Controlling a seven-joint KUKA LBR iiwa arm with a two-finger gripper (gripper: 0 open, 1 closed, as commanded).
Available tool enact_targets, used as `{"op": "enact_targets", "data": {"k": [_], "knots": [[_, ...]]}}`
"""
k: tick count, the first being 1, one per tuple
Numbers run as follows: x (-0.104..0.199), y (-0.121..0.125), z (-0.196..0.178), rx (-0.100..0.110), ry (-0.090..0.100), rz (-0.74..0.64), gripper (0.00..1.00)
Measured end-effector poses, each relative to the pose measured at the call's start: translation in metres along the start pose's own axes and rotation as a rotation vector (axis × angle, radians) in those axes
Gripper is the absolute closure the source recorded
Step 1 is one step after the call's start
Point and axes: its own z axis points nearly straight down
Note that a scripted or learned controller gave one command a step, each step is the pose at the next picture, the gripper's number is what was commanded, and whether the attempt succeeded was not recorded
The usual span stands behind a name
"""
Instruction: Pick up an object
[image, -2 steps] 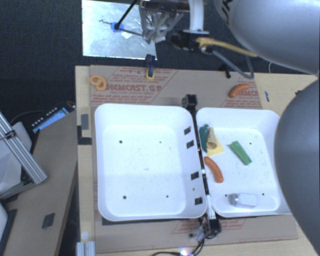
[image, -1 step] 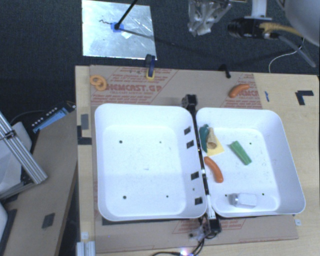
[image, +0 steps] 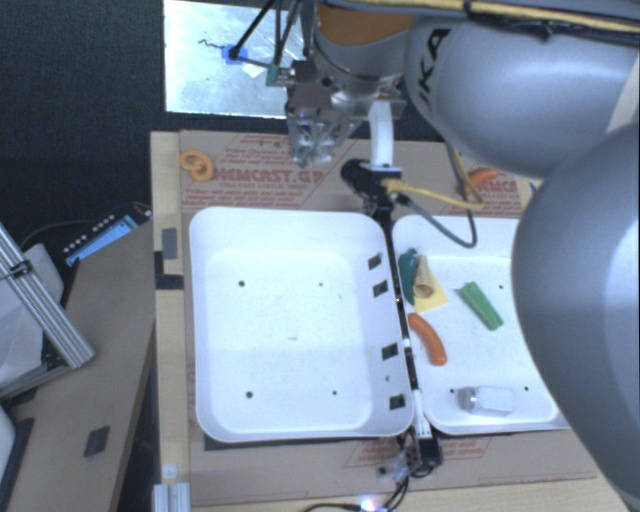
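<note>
Grey arm (image: 560, 200) over right bin (image: 500, 415) (partly hidden)

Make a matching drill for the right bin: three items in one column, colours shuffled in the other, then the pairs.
Items:
1. sausage
2. block
3. capsule

Colours:
A. green
B. grey-white
C. orange-red

All three lie in the right bin.

Pairs: 1-C, 2-A, 3-B
</note>
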Motion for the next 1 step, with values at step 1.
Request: {"op": "enact_targets", "data": {"k": [1], "knots": [[0.0277,0.0017,-0.1218,-0.027,0.007,-0.001,1.00]]}}
